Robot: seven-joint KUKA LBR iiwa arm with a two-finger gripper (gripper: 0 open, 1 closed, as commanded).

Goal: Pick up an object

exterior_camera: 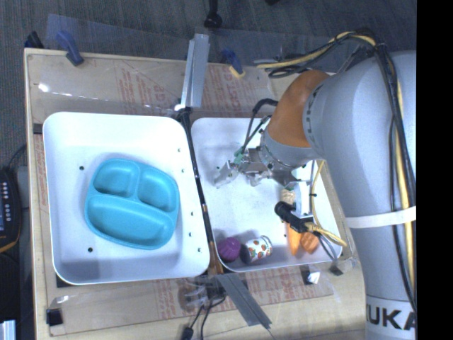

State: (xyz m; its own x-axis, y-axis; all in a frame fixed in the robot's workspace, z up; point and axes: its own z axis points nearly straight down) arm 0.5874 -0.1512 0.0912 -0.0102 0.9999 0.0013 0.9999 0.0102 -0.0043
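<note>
From my seat, nothing is lifted yet. The hand sits low inside the right bin, over a bare patch of its white floor near the upper middle, and I see no object between its parts; whether it is spread or closed I cannot tell, since it reads as a small jumble of metal and wiring at this slant. The pickable things lie well apart from it along the bin's near edge: a purple ball, round and matte, touching or just beside a small patterned cylinder lying on its side, and further right an orange, carrot-like piece, partly hidden by cabling. I judge the whole grasp is still to do. The left bin holds a blue compartment tray, smooth moulded plastic with rounded corners. Both bins look glossy and shallow.
</note>
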